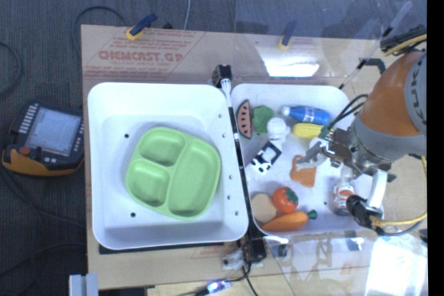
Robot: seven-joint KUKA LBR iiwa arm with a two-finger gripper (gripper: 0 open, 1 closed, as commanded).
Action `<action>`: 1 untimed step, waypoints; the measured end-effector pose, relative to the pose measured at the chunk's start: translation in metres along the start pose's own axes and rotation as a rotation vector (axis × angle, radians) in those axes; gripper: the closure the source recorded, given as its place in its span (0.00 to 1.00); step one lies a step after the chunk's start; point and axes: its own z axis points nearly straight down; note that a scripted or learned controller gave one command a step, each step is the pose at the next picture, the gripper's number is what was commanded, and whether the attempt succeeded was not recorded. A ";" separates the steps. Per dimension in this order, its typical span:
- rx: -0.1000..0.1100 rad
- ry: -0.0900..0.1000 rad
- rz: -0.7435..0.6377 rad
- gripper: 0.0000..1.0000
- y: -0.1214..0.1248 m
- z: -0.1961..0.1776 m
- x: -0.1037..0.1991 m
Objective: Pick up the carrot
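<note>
Orange plastic carrot with green tip (286, 220) lies flat at the right white bin's (331, 95) 6 o'clock edge, untouched; red tomato (284, 199) sits just beside it at 12 o'clock. The two-finger gripper (310, 156) hangs further up, near an orange wedge (303, 173); open or closed: cannot tell. Green divided plate (173, 171) occupies the left white bin (111, 99), likely a drop-off spot.

Red lettering is showing on the brown board (142, 55) behind the left bin, reading roughly "CHEMCAST GP" (the print is blurred, so the letters are uncertain); dark letters on the arm's orange band (401, 95) are sitting too cropped to read
</note>
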 end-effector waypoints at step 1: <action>0.009 0.001 -0.254 0.00 -0.008 0.072 0.011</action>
